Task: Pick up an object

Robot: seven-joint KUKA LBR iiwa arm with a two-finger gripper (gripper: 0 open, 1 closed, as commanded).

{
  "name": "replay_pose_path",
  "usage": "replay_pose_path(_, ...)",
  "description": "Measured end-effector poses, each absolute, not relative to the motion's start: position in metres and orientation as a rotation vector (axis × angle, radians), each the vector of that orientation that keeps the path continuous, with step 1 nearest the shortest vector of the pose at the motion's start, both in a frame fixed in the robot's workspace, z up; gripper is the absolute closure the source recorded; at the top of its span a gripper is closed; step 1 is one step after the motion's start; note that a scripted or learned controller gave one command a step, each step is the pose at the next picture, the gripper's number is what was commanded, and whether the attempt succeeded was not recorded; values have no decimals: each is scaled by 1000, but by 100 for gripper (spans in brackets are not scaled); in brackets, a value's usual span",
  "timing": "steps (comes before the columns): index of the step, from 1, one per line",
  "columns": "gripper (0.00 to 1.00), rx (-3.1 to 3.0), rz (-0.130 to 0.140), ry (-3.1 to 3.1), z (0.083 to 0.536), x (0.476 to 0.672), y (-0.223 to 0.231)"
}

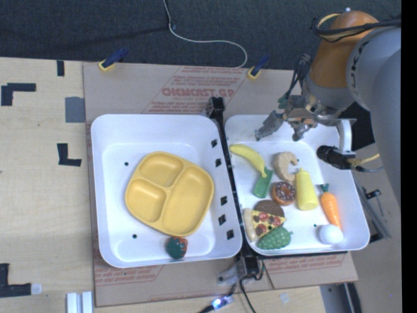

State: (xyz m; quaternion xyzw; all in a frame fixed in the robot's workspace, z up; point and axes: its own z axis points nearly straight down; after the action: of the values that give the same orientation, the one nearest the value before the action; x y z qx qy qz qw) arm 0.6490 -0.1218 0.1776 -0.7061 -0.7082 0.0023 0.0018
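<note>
In the left bin (104,175) lie a yellow divided plate (169,193) and a small strawberry (176,247) at its 6 o'clock. The right bin (355,194) holds a banana (249,158), a donut (283,193) and a carrot (330,207). The gripper (281,128), open and empty, hovers at the bin's 12 o'clock: approach stage. Next it likely must descend over one toy.

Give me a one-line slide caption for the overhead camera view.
Open gripper poised over right bin of toy food; yellow plate in left bin.
</note>
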Motion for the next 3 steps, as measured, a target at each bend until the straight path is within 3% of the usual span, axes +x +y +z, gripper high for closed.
replay_pose_path(1,0,-2214,8,-2222,115,654,-119)
replay_pose_path(2,0,-2216,5,-2225,82,653,-117)
replay_pose_path(3,100,-2213,8,-2225,93,653,-117)
